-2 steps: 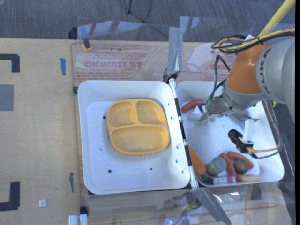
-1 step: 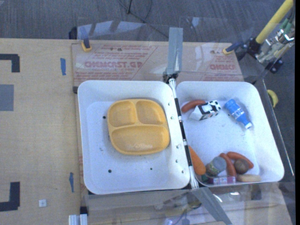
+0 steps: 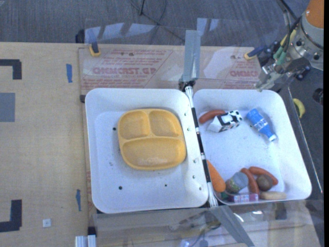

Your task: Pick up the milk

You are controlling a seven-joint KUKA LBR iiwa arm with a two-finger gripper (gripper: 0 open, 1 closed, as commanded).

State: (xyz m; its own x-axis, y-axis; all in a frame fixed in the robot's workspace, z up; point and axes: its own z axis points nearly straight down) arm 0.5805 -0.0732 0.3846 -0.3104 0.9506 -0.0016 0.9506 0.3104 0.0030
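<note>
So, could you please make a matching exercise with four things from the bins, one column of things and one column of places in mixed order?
Things:
1. yellow plate
2. milk carton
3. blue bottle
4. carrot

Places:
A. right bin, near its left wall, lower part
B. middle of the left bin
C. right bin, upper part, right of the cow-patterned carton
D. right bin, upper left, beside a red sausage

Pairs: 1-B, 2-D, 3-C, 4-A

Even, fairly bright overhead light, with soft faint shadows. The white bins (image 3: 97,153) glare slightly. Focus is mildly soft throughout, with visible grain on the dark floor (image 3: 61,4)
</note>
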